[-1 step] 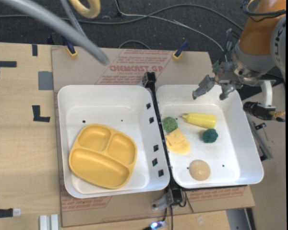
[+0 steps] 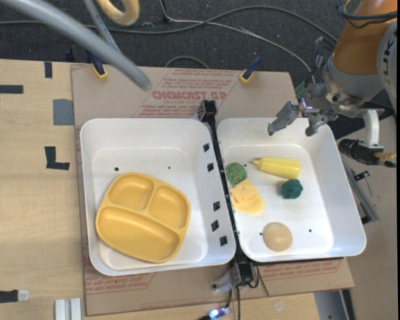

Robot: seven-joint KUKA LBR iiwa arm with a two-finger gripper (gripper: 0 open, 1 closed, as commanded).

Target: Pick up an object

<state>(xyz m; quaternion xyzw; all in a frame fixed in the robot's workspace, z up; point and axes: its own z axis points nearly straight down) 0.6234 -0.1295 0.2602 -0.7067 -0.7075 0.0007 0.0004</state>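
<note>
Gripper hangs at the upper right of the frame over the far rim of the right bin, its two fingers spread wide with nothing between them. Nearest the bottom edge in that bin lies a beige ball. Farther up sit a pale yellow block and a dark green ball, then a light green lump by the divider and a yellow corn-like piece, all well apart from the fingers. Left bin holds a yellow divided plate.
</note>
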